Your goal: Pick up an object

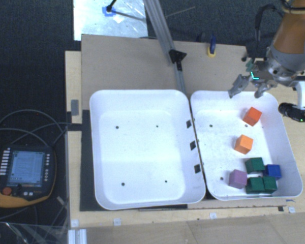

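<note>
- Object candidates are all lying in the right bin (287,136), the larger container being addressed here; the left bin (99,136) is sitting just beside it, sharing the central divide
- The arm (295,34) is reaching in from the right and hanging above the far rim of the right bin
- The gripper (249,88) is presenting its two fingers spread apart, gripping nothing, above the bin's far edge
- The orange-red cube (252,116) is lying nearest the gripper, standing apart from the orange cube (244,144); judged the best target
- The purple cube (238,179), green blocks (255,174) and blue cube (273,171) are crowding together at the near corner; avoiding these is advisable
- For a sound grasp, centring the fingers over the isolated cube and aligning them with two flat opposite faces is recommended before descending
</note>
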Controlling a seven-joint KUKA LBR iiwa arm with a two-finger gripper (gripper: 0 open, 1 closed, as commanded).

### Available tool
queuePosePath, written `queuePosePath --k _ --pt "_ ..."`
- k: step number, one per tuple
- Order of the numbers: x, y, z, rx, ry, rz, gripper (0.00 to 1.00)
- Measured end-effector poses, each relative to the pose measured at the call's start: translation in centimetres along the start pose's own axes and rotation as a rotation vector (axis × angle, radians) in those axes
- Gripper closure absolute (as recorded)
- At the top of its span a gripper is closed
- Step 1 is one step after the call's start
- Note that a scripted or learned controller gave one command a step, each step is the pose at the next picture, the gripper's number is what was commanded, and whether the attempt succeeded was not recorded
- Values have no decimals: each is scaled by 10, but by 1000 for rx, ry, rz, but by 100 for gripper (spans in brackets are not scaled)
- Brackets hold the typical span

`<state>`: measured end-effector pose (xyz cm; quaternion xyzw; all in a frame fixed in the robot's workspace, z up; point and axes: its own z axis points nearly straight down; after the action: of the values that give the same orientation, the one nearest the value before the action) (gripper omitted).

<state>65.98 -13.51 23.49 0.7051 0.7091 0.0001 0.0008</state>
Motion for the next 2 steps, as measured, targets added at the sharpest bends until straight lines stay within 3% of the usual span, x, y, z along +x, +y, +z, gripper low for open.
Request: queuePosePath --k 2 --pt "-14 -1 109 5 1 3 0"
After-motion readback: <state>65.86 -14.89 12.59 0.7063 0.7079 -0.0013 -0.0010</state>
